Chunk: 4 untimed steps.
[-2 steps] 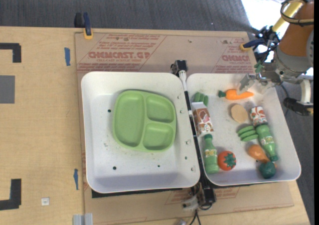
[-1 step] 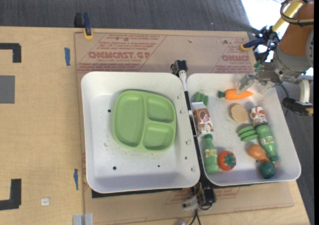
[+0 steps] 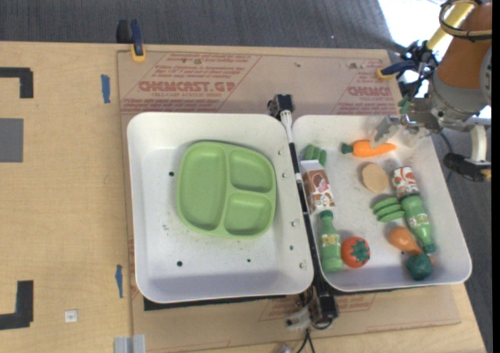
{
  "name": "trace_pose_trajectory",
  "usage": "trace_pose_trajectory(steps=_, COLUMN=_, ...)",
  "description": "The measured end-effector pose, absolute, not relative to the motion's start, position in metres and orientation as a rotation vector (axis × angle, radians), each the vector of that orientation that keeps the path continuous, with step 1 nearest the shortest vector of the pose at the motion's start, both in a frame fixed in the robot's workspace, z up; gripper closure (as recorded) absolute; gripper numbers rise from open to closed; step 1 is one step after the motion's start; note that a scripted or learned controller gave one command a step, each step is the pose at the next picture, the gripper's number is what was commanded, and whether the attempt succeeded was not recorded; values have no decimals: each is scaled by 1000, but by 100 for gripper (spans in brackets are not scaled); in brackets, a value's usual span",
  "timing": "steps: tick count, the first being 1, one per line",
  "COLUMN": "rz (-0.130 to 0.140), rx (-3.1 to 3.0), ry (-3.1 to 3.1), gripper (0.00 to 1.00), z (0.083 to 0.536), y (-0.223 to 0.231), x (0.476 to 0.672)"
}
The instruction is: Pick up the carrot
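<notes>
Camera view from above the bench: the two-finger metal claw (image 3: 388, 132) hangs at the far right of the scene, low over the far part of the right shallow white bin (image 3: 457, 211). Whether its fingers are spread or pressed together cannot be told, as they are small and blurred. Nothing can be seen between them. Behind the claw, the grey arm with its orange band (image 3: 461, 62) reaches in from the right.

Just left of and slightly nearer than the claw lies the orange toy carrot with a green leafy top (image 3: 370, 148), flat on the bin floor, its green end pointing left. It sits close beside the claw tip; contact cannot be made out.

Nearer from the carrot are a pale tan oval piece (image 3: 375, 179), a green ridged pod-like toy (image 3: 386, 208), and a green toy bottle with a red and white label (image 3: 413, 209) lying lengthwise. Nearer still sit an orange rounded toy (image 3: 403, 239) and a dark green round toy (image 3: 419, 266). Along the left side of this bin lie small green pieces (image 3: 313, 154), a flat red and white packet (image 3: 319, 190), a second green bottle (image 3: 330, 243), and a red toy tomato (image 3: 355, 251).

To the left, the other shallow white bin (image 3: 148, 211) holds a light green divided plastic plate (image 3: 227, 187) with three compartments. Both bins rest on a brown cardboard sheet with red print (image 3: 195, 82) laid over the pale wooden bench (image 3: 58, 187).
</notes>
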State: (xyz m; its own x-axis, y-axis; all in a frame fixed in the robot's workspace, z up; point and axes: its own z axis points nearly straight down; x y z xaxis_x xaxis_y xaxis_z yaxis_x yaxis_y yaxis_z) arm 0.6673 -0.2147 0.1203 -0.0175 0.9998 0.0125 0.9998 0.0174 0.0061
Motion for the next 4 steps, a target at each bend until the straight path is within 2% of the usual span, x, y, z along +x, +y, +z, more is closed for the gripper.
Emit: trace_pose_trajectory(steps=4, rz=-19, rx=-2189, ry=-2245, gripper=0, z=119, y=-215, x=667)
